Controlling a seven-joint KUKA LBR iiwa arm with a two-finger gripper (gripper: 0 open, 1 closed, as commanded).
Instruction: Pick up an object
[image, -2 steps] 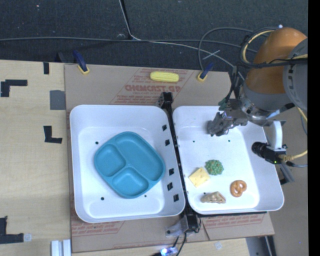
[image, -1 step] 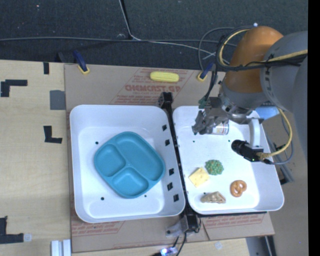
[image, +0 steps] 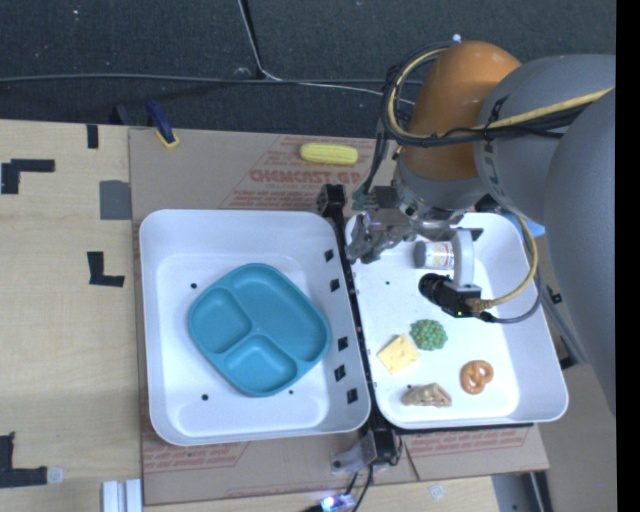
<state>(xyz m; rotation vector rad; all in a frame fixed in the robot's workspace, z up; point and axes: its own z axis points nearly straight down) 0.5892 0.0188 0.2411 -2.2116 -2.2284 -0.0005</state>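
In the right bin (image: 530, 400) lie a green broccoli floret (image: 429, 333), a yellow cheese wedge (image: 398, 354), a brown pretzel (image: 476, 376) and a tan lumpy piece (image: 427, 396). My gripper (image: 371, 238) hangs over the bin's upper left corner, close to the divider between the bins, well above and left of the food pieces. Nothing shows between its fingers. The grey arm with its orange band (image: 460, 95) reaches in from the upper right and covers the bin's far edge.
The left bin (image: 165, 400) holds a blue divided plate (image: 258, 328). A yellow banana-like item (image: 328, 153) lies on the cardboard behind the bins. Black clips sit along the divider. A cable loops from the wrist over the right bin.
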